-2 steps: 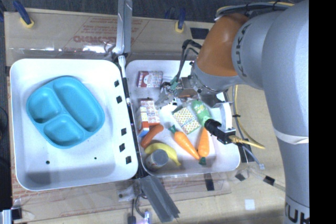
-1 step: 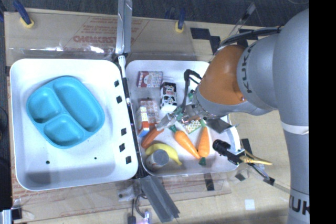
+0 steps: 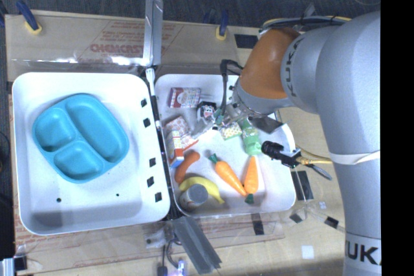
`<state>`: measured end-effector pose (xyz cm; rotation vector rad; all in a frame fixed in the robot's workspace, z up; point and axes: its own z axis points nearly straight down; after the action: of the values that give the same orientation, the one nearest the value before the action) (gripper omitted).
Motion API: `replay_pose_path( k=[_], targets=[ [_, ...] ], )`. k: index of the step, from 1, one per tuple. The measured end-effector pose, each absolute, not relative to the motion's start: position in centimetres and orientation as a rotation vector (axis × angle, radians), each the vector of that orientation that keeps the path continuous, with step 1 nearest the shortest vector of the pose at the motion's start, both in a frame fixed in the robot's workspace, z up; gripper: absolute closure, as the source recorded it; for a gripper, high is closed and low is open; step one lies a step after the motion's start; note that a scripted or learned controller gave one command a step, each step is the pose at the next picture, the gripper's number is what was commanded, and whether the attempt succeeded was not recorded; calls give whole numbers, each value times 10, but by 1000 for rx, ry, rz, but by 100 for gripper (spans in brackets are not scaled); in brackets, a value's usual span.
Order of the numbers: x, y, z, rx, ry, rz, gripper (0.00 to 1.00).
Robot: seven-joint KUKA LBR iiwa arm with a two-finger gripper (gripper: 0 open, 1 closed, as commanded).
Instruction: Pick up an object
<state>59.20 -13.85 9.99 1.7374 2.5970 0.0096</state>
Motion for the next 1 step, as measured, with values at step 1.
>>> replay_pose_path(
  k=[1],
  targets=[
    [592,-138,105,1734,2605,6,100]
  ],
)
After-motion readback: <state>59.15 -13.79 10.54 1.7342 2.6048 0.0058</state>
